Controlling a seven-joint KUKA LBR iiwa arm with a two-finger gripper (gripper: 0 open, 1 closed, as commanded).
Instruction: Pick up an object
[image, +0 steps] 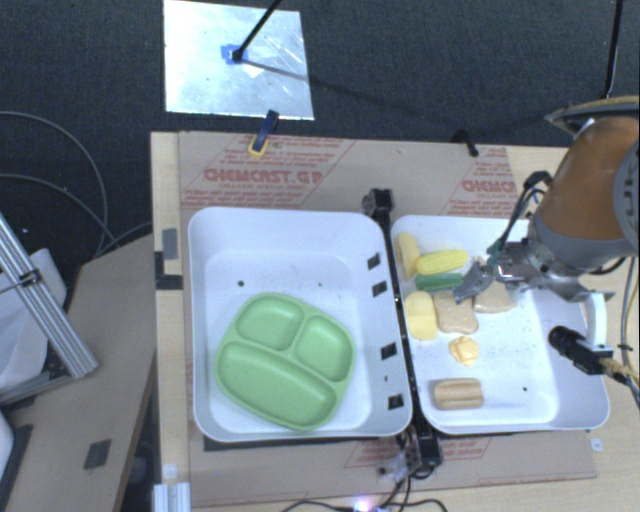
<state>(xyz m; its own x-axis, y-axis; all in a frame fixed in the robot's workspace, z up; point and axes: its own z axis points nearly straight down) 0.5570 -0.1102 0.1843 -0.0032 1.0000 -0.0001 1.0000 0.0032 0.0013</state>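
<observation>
Over in the right bin (570, 400) the claw (478, 283) hangs by the corn (441, 263), can't tell its state, and that corn looks light, stiff, slick, so grip mid-body

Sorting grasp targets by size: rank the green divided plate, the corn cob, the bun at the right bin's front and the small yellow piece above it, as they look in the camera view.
1. Green divided plate, by far.
2. and 3. Corn cob and bun look alike; unranked.
4. Small yellow piece.
</observation>
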